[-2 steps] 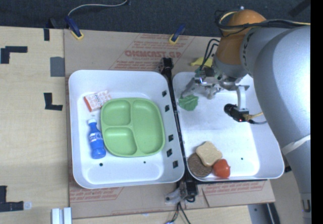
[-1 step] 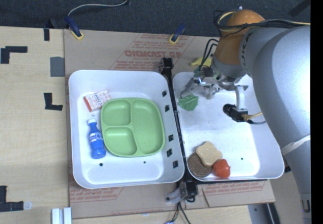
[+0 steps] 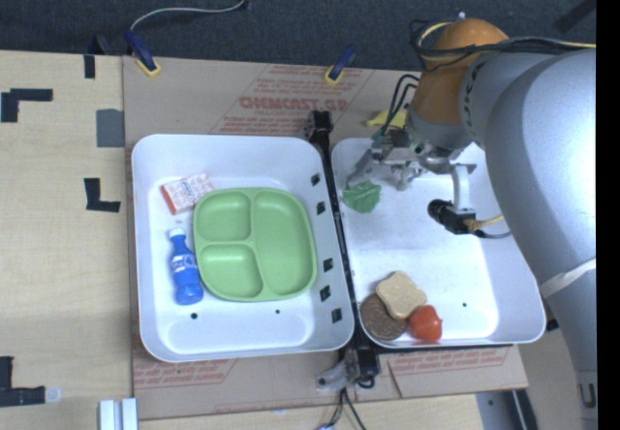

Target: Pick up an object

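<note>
Starting from my own end: my gripper (image 3: 385, 165) hangs low over the upper left part of the right bin (image 3: 484, 268), close to the divider between the two bins, and I cannot tell from this slant how it is set. Just below and to the left of it lies a small green object (image 3: 361, 197), sitting on the bin floor beside the left wall; it looks touching or nearly touching my tool, but I see nothing that proves I hold it. It is a squat lump with no clear long axis, so I judge approach angle matters less than dropping slightly toward the divider. Farther down the same bin sit a tan bread-like piece (image 3: 400, 294), a brown disc (image 3: 381, 318) and a red piece (image 3: 425, 323), well apart from me. Farthest, in the left bin (image 3: 155, 254), lie the green divided plate (image 3: 256, 243), a blue bottle (image 3: 183, 268) and a small packet (image 3: 186, 192).
</note>
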Controlling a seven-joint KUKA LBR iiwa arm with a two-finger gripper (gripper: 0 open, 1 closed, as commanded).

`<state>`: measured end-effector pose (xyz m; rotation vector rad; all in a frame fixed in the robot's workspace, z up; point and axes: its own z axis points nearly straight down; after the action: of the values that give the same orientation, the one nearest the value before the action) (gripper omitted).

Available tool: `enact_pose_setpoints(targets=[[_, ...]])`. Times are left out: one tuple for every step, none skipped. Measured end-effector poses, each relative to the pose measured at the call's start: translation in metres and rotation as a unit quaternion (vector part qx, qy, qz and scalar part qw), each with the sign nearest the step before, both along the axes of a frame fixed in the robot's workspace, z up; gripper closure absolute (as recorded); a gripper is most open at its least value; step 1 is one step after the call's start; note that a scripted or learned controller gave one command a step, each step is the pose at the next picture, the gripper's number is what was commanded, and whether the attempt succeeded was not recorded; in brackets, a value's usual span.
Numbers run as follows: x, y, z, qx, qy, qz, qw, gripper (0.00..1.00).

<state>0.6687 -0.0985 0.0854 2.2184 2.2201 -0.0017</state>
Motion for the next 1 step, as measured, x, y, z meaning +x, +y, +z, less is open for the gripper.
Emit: enact_pose_setpoints(targets=[[0.0000, 0.0005, 0.0000, -0.0001, 0.000, 0.000, 1.0000, 0.00]])
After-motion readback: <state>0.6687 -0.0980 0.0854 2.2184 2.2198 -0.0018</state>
